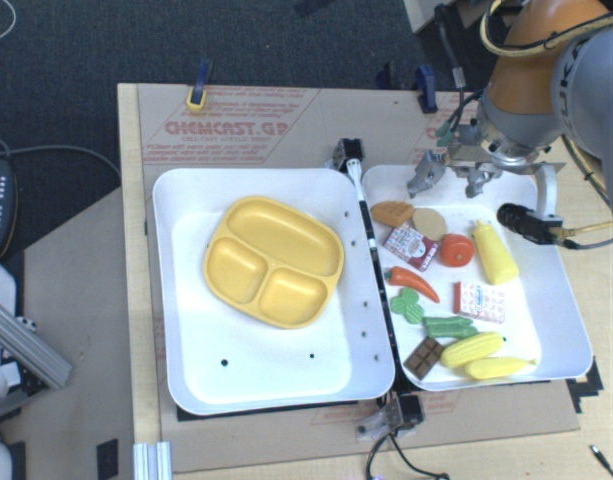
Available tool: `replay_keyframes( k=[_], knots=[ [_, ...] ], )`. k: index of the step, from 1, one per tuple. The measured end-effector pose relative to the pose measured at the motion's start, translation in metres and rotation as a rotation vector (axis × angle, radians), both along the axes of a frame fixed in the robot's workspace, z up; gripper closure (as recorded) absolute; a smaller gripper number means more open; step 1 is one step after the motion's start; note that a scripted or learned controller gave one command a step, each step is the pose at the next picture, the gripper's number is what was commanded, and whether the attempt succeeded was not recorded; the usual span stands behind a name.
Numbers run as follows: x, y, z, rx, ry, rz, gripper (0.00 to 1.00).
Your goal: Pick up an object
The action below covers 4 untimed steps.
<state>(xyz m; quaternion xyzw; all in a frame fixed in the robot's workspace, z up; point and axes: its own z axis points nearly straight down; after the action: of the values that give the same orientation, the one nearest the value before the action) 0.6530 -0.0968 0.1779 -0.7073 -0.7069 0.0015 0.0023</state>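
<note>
The right bin holds a cluster of toy food items. Far end: tan bread-like piece, touching a pale round potato-like piece. Just in front of these: red-and-white packet, red tomato, yellow mustard-type bottle lying with its tip toward the far wall. Middle: orange-red chili pepper, white carton with red print. Near end: green bean-like pieces, brown chocolate bar, corn cob, and a banana touching the corn on its near side.

Gripper sits over the far end of the right bin, above and apart from the bread piece and potato piece. Its two fingers are spread wide; nothing is between them. No item is lifted; all lie on the bin floor.

Arm enters from the upper right, orange band above the wrist.

Left bin holds a yellow three-compartment tray, turned at an angle. Both bins rest on a cardboard sheet with red print, held by two clamps at its far edge.
</note>
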Motion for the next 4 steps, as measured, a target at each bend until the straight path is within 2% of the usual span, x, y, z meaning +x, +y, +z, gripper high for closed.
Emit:
replay_keyframes(
  k=[1, 2, 3, 4],
  knots=[
    [-0.002, 0.002, -0.064, 0.0, 0.003, 0.001, 0.0],
    [0.002, 0.003, -0.088, 0.0, -0.016, 0.0, 0.0],
    [0.004, 0.005, -0.074, 0.001, -0.024, 0.001, 1.0],
    [0.012, 0.0, -0.013, -0.003, -0.011, 0.001, 1.0]
  ],
)
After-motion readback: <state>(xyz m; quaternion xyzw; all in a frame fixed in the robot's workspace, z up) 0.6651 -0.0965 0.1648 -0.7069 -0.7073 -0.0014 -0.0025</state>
